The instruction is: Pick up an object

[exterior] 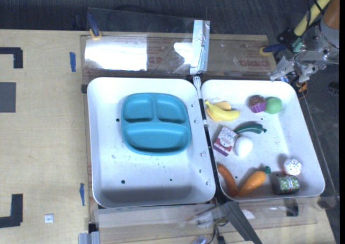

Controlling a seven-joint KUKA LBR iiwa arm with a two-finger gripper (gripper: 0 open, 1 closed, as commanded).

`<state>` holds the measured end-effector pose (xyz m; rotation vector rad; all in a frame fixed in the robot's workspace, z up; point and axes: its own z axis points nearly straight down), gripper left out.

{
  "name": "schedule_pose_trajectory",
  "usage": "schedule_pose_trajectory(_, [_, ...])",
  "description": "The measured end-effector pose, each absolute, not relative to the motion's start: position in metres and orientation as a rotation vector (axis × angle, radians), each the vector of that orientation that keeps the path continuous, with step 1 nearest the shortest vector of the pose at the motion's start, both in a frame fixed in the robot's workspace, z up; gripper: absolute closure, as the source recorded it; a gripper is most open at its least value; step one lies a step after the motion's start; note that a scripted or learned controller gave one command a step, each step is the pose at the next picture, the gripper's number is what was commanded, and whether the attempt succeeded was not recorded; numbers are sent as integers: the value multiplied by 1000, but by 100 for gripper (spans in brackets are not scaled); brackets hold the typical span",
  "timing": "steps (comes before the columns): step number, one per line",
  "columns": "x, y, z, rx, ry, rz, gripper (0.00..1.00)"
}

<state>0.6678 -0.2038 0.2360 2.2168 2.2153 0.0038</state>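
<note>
So the gripper (295,70) was parked up past the far right corner of the right bin (307,124), outside the rim and not over any of the objects; honestly it was a blurry tangle of metal and cable at that edge, so I couldn't tell whether it was spread or closed, and nothing was visibly in it; my read is it sat off to the side so the camera got a clean look at the bins before a pick. Everything grabbable was below and to the left of it: the green ball (274,105) was closest, just inside that corner, touching the purple round thing (257,103) beside it; the banana (221,110) lay further left against the divider; below those sat the dark green pepper-looking piece (249,127), the white egg (244,146) and the little pink carton (225,141) touching it; farthest from the gripper, along the near wall, were the carrot (252,181), the orange sausage-shaped piece (227,179), the speckled white ball (292,167) and a small green can (285,184). The left bin (102,130) only carried the blue divided tray (156,123), way off to the left; I'd guess the green ball was the easy target since it was nearest, though its neighbour crowded it.
</note>
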Motion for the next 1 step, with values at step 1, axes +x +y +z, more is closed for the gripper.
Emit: schedule_pose_trajectory(1, [641,-171,266,2251,2188,5,0])
